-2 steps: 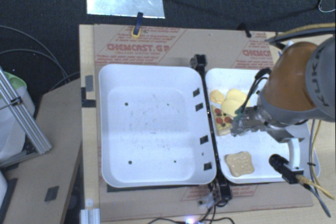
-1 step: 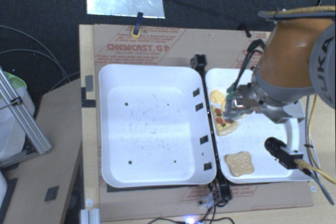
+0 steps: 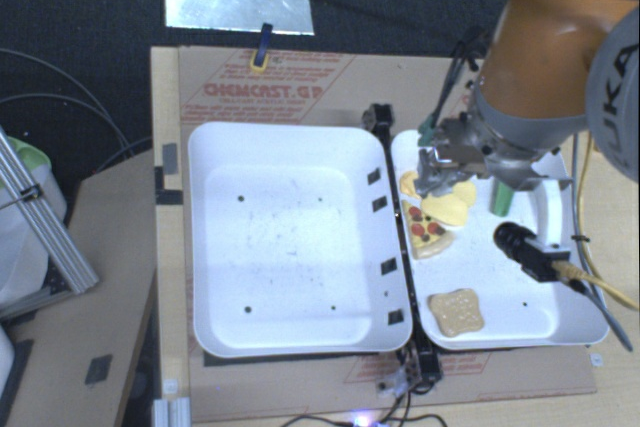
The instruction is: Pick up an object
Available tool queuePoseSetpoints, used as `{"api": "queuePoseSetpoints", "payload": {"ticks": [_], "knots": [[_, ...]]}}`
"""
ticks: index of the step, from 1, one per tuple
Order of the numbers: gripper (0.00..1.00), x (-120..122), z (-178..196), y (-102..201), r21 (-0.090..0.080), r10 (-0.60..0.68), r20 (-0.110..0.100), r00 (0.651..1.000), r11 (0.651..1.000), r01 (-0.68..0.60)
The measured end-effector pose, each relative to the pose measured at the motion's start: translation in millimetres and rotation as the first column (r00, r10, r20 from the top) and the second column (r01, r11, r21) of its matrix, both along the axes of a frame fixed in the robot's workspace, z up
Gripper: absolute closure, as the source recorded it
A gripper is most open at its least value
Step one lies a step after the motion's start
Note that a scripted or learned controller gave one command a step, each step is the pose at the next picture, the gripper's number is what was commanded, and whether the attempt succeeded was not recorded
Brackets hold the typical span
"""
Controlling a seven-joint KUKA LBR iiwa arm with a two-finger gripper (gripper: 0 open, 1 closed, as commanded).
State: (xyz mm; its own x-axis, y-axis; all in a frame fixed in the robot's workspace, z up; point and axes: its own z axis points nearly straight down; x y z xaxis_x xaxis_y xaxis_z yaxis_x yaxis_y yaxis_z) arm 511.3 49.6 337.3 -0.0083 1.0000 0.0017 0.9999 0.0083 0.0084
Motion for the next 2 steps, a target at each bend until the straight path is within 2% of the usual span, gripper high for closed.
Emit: {"api": "queuePoseSetpoints", "payload": {"ticks": [1, 2], "knots": [[1.00, 16.1, -101.8, 50.2, -0.001, 0.000, -0.016, 1.000, 1.000, 0.000], [1.00, -19.9, -79.8, 13.0, -0.002, -0.010, -0.008, 1.000, 1.000, 0.009]]}}
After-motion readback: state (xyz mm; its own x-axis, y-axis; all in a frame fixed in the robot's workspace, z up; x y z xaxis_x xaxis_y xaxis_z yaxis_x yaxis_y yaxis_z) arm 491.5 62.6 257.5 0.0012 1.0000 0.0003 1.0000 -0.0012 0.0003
